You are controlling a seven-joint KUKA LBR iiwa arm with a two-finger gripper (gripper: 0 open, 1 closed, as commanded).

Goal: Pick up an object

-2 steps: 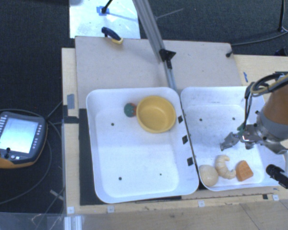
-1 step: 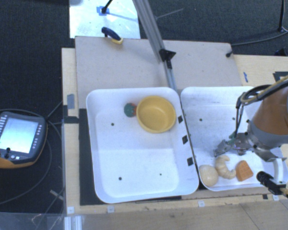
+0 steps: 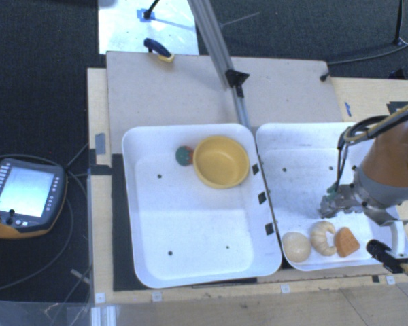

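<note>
The right bin [image 3: 292, 155] holds three items along its near edge: a pale egg-shaped object [image 3: 296, 247], a cream croissant-shaped piece [image 3: 322, 238] and an orange wedge [image 3: 346, 242]. My gripper [image 3: 332, 206] hangs over the right bin's near right part, just above the croissant-shaped piece and the wedge. Nothing shows between its tips. In the left bin [image 3: 190, 243] a yellow bowl [image 3: 221, 161] sits at the far right, with a small green-and-red ball [image 3: 183, 155] touching its left side.
A slanted metal pole [image 3: 217, 46] crosses above the bench at the back, ending near the bins' shared far corner. A teach pendant [image 3: 20, 197] lies on the floor to the left. A blue-and-yellow clamp [image 3: 159, 49] sits at the board's far edge.
</note>
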